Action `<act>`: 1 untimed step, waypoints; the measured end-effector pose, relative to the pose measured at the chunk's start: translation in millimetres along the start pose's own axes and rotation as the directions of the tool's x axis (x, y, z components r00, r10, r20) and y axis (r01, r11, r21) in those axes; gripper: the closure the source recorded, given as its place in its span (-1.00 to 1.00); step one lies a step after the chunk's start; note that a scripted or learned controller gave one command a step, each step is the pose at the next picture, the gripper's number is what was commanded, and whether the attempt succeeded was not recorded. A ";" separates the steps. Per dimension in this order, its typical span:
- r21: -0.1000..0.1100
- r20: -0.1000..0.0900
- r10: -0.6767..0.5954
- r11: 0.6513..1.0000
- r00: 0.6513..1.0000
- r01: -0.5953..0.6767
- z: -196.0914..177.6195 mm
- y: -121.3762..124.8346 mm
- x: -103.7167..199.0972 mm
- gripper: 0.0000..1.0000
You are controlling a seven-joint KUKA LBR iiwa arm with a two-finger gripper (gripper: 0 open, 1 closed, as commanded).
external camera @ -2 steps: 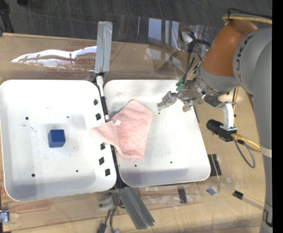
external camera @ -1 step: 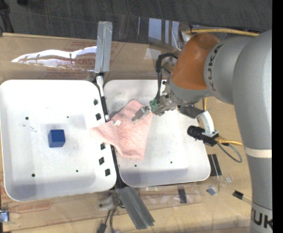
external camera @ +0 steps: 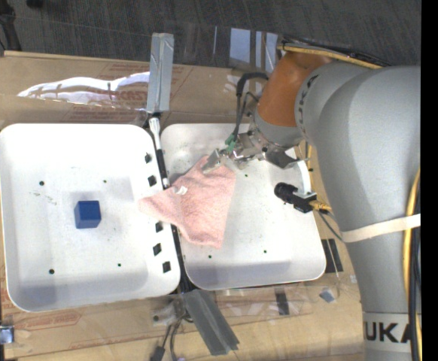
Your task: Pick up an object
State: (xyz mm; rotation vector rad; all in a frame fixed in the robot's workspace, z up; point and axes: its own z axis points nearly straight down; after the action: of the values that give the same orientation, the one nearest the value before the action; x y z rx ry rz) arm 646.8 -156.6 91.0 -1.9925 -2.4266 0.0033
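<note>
Gripper (external camera: 226, 155) sits low in the right-hand shallow white bin (external camera: 279, 265), toward its 11 o'clock corner, at the upper edge of a pink, crumpled terry cloth (external camera: 200, 201). The cloth's top corner rises to a peak right at the fingertips, and the fabric looks drawn up there, so I judge the fingers closed on that corner; the pinch point itself is small and partly hidden by the wrist hardware.

From the tip, the cloth fans out toward 7 o'clock. Its lower left edge drapes over the divider between the two bins; most of it lies on the right bin's floor.

Left-hand shallow white bin (external camera: 23, 292): a small blue cube (external camera: 88, 213) sits alone, well apart from the cloth, at about 9 o'clock from the gripper.

Progress: grasp appears made, lift barely begun. Most of the cloth is not yet off the bin. Left to do: raise it clear. Thin corner grip could slip.
</note>
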 end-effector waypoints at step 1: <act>0.002 -0.002 -0.177 0.984 0.984 0.177 0.1 18.6 45.6 -1.00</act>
State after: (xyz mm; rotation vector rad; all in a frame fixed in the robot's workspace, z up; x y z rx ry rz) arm 656.2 -108.2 90.9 -1.7669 -2.5919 0.0039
